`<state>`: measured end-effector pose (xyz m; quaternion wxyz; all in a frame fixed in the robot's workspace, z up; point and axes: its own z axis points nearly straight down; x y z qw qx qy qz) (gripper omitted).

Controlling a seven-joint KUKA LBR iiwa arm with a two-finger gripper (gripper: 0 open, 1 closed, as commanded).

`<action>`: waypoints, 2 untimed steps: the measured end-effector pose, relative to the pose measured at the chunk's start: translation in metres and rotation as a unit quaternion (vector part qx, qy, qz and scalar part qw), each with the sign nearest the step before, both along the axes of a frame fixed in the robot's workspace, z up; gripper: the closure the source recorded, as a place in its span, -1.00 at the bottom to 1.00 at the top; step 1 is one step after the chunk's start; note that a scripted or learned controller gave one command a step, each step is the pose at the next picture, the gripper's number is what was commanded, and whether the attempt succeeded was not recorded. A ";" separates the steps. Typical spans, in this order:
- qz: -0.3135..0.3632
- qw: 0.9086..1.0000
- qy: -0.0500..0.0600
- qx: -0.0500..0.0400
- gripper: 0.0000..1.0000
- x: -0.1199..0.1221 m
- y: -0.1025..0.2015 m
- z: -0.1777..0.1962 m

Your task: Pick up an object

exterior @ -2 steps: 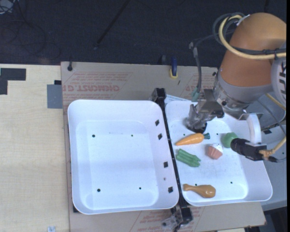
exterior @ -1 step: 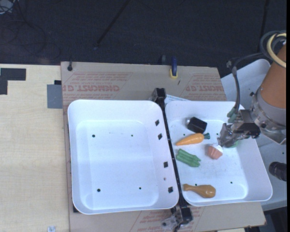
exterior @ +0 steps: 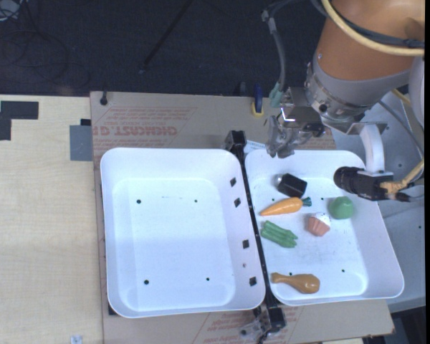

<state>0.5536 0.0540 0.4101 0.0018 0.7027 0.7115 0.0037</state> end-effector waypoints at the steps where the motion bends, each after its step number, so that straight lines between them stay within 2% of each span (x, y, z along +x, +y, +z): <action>1: -0.006 1.000 0.008 -0.002 1.00 -0.059 -0.021 -0.031; 2: -0.004 1.000 0.006 -0.001 1.00 -0.079 0.017 -0.027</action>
